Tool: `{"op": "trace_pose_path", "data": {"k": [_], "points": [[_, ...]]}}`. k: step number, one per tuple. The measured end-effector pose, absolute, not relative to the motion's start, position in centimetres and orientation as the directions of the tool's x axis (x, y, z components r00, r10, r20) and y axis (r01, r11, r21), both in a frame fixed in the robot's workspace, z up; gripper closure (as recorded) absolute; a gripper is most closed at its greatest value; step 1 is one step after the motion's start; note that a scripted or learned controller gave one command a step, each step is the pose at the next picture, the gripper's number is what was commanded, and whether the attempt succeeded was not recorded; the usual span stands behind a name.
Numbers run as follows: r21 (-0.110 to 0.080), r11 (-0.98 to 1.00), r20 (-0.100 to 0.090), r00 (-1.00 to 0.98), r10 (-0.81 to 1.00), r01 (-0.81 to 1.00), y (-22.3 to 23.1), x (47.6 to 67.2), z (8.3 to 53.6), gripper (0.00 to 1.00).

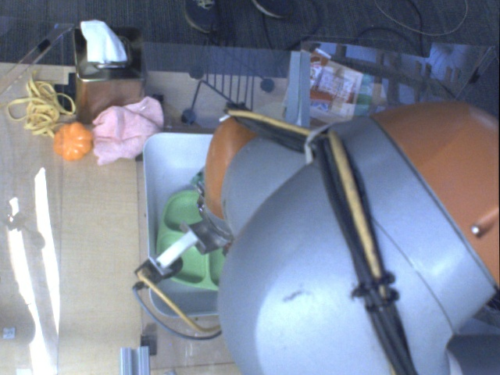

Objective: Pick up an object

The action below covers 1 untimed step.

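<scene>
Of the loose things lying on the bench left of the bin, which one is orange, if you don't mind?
The small round ball, lying between the yellow cord and the pink cloth; it alone is orange and ball-shaped.

Fixed overhead camera looks down aslant, arm (351,248) looming close

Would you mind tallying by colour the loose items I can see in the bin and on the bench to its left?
Green: 1, the green object in the white bin
Pink: 1, the pink cloth
Orange: 1, the small orange ball
Yellow: 1, the yellow cord
Total: 4
</scene>
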<state>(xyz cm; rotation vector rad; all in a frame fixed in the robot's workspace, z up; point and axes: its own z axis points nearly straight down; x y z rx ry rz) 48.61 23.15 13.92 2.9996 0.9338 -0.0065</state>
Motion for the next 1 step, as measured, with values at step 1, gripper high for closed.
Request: {"op": "trace_pose_path", "data": {"k": [1], "points": [[0.000,-0.843,-0.001,0.843,0.538,0.538,16.67,48.71,23.73,1.00]]}}
